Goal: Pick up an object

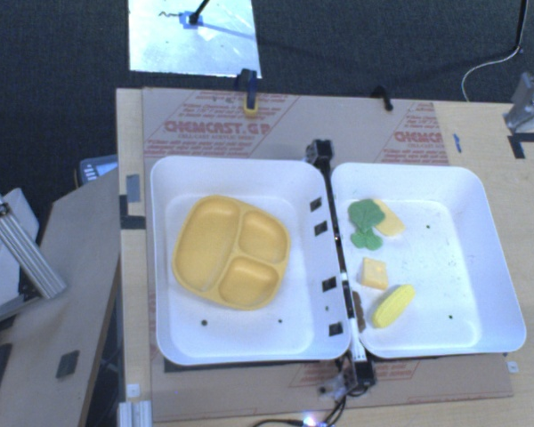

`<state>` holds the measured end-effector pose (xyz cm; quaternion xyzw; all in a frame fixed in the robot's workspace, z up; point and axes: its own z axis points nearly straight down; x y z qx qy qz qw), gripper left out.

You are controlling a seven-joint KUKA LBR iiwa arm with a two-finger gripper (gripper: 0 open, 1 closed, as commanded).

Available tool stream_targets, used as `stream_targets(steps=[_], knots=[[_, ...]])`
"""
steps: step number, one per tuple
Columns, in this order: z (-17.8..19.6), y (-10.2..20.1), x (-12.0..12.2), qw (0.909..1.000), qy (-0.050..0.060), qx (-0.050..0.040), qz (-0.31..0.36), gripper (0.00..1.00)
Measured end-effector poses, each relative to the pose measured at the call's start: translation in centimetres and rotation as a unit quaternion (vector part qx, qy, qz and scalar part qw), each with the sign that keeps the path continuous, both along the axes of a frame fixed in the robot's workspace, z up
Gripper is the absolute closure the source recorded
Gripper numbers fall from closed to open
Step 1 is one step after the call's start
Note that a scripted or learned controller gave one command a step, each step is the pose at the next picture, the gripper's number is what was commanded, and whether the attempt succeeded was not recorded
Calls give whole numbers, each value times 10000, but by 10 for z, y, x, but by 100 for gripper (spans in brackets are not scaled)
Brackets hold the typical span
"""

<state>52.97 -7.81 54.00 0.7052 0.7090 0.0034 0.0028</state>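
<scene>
The tool (531, 99), or what I took for it, hung as a grey metal shape at the far right edge of the desk (80, 238), well away from both bins; I could not tell whether it was set wide or narrow, and it held nothing I could see.

The likeliest pick was the toy corn cob (393, 306), which lay slantwise near the front left corner of the right bin (481, 238). It looked like light, hollow plastic, stiff, with a ridged yellow skin that ought to give some bite. I would have taken it across its narrow middle, square to its length, since the rounded ends seemed apt to squirt out.

Just behind it sat a small yellow block (374, 273), flat-faced and easy-looking. Further back lay a green broccoli piece (366, 223), lumpy and irregular, touching a pale yellow wedge (390, 224).

The bin itself was smooth, shallow white plastic. The left bin (160, 238) held a yellow divided plate (231, 252), glossy, with three compartments. Printed cardboard (214, 123) lay under both.
</scene>
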Motion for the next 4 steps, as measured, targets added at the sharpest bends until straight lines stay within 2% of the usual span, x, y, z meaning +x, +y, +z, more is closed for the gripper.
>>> stream_targets(steps=[1,2,3,4], knots=[[-4,115,-45,10000,24,12,55,100],[-5,31,10,10000,27,-18,-56,100],[-4,197,-46,10000,28,17,81,100],[-5,146,48,10000,16,-11,-43,100]])
